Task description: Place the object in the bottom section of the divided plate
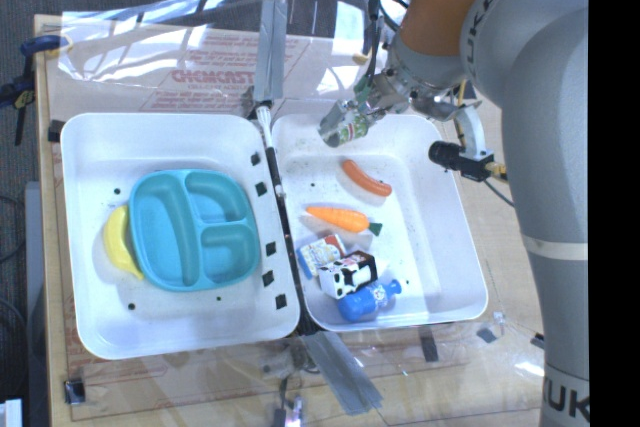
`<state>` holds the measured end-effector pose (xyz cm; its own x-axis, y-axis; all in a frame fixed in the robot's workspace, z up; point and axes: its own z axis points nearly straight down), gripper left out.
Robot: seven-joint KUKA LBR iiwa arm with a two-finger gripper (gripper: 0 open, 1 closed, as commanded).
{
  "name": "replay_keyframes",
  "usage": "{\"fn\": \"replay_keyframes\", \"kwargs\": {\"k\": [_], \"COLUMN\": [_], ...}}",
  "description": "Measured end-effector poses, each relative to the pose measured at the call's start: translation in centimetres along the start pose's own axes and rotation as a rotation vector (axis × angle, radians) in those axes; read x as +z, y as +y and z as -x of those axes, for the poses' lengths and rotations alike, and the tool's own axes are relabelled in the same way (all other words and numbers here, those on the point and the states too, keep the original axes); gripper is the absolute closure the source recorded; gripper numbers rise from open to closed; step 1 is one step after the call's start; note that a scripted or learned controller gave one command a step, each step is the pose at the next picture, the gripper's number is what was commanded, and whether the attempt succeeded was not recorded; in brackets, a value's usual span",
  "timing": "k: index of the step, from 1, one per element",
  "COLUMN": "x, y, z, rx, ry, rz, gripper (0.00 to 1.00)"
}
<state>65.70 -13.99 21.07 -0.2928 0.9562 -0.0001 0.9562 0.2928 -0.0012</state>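
One green-labelled can [345, 125] sits clamped in the gripper [362, 110], raised over the right bin [455, 255]; blue divided plate [195, 227] lies well apart.

Two bins sit side by side on the desk [150, 45]. The left bin [80, 315] holds a plate [192, 227] with a banana [118, 243] touching its left edge. In the right bin [450, 255], a sausage [366, 178] lies above a carrot [340, 217]; a carton [320, 255], cow [350, 277] and bottle [366, 301] cluster at the lower left
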Motion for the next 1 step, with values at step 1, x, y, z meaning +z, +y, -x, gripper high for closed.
{"fn": "replay_keyframes", "kwargs": {"k": [1], "x": [-1.26], "y": [-4.26], "z": [-6.99], "rx": [-0.325], "ry": [0.000], "rz": [0.000], "gripper": [1.00]}}
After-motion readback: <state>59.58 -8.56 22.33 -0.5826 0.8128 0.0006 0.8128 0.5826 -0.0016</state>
